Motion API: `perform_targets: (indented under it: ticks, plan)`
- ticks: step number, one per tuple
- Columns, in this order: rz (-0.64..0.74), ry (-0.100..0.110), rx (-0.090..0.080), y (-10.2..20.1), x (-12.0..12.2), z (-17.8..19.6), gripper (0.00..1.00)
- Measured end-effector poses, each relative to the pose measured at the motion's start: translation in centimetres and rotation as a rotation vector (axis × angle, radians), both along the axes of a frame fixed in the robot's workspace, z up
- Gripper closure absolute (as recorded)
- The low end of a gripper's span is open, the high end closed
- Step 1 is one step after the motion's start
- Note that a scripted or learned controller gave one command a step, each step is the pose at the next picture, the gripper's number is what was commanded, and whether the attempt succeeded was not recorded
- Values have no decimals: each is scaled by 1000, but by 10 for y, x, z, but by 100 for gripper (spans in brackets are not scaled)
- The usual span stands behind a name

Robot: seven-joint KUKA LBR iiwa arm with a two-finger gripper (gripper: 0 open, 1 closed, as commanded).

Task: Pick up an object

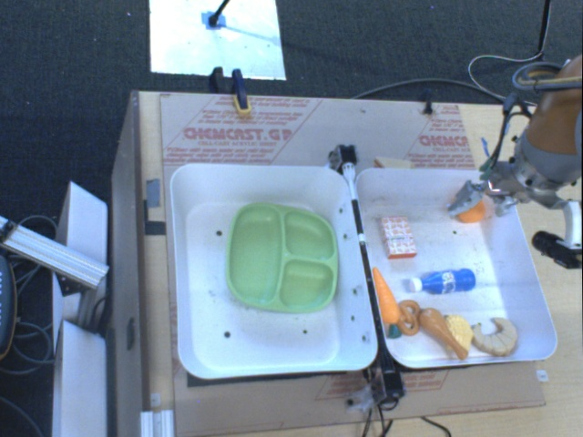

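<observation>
Toys crowd the near edge of the right bin point(537, 285): a carrot point(386, 300), a pretzel point(409, 317), a corn cob point(448, 331) and a croissant point(496, 337). Beyond them lie a blue bottle point(444, 282) and a patterned box point(398, 237). A green divided plate point(281, 257) sits in the left bin point(196, 244). Farthest back, the gripper point(475, 200) has its fingers closed on an orange object point(471, 212).

Green divided plate point(281, 258), blue bottle point(444, 282), orange carrot point(386, 300), white bins point(200, 353).
</observation>
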State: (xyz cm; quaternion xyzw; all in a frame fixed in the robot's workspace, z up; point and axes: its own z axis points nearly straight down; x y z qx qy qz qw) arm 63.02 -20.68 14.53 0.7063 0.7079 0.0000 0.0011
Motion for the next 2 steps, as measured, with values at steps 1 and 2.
perform_targets:
  ticks: [1,2]
  plan:
    - [3,2,4,2,39,-61,0]
    - [6,-5,-1,1,40,-49,100]
